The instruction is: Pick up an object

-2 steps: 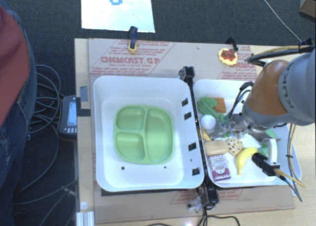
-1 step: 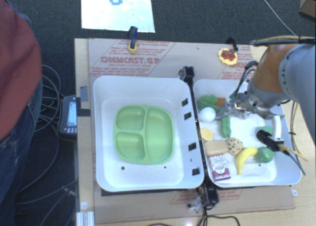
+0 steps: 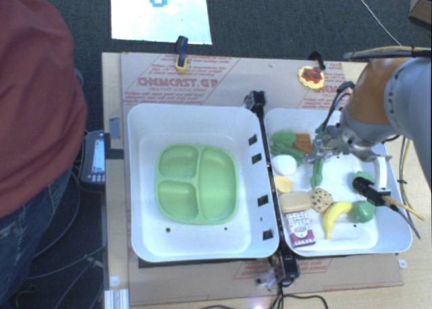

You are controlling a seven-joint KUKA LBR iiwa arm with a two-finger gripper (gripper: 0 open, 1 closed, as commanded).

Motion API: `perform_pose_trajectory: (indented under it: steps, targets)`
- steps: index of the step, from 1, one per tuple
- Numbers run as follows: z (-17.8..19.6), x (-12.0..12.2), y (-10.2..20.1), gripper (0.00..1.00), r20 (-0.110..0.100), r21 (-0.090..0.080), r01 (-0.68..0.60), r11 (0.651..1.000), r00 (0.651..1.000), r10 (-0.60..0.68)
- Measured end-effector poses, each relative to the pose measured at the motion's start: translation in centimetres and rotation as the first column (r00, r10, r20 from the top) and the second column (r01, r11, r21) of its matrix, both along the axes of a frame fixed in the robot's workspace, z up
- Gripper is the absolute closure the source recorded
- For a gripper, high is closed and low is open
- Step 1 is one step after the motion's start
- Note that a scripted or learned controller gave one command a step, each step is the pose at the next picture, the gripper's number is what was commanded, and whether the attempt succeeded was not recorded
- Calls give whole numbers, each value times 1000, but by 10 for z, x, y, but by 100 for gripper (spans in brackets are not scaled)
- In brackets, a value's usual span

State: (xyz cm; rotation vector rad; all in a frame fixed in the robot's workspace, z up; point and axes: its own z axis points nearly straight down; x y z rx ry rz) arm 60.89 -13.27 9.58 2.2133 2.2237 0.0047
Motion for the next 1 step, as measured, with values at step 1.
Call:
perform_pose_trajectory:
  steps: [1]
  targets:
    - [94, -29, 75, 100, 2, 3, -6, 1000, 1000, 6]
